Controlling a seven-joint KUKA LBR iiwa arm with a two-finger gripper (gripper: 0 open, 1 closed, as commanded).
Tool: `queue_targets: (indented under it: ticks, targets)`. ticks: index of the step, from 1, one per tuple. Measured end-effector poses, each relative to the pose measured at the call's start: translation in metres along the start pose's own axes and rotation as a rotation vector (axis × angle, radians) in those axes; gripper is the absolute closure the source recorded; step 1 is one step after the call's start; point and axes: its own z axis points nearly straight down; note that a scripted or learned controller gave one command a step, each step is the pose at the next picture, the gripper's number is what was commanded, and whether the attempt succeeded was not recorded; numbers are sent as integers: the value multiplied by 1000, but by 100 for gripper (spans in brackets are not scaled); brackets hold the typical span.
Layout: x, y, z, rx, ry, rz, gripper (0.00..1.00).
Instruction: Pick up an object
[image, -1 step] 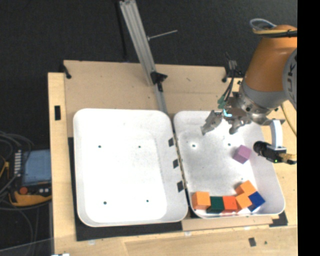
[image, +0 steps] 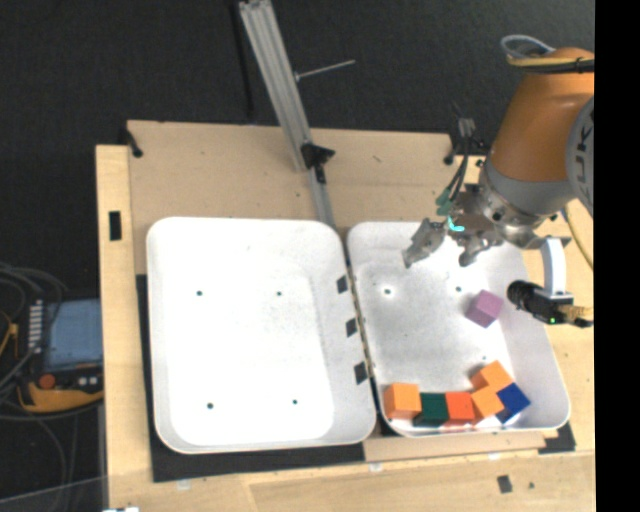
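Gripper (image: 442, 250) over right bin (image: 556, 400) upper part, fingers apart, nothing btwn | purple cube (image: 485, 308) nearby | other blocks (image: 455, 402) along near wall

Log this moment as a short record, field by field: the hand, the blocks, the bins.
hand: above the right bin's far end, fingers apart, nothing between them
purple block: alone, mid right bin
block cluster: orange, green and blue blocks along the right bin's near edge
right bin: holds all the blocks
left bin: white, beside the right bin
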Motion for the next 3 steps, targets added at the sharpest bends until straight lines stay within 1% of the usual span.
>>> queue_targets:
  ticks: [1, 2, 3]
  targets:
    - [-4, 4, 43, 5, -3, 5, 0]
    - [4, 2, 94, 6, -2, 9, 0]
    - [-2, -2, 138, 6, -3, 4, 0]
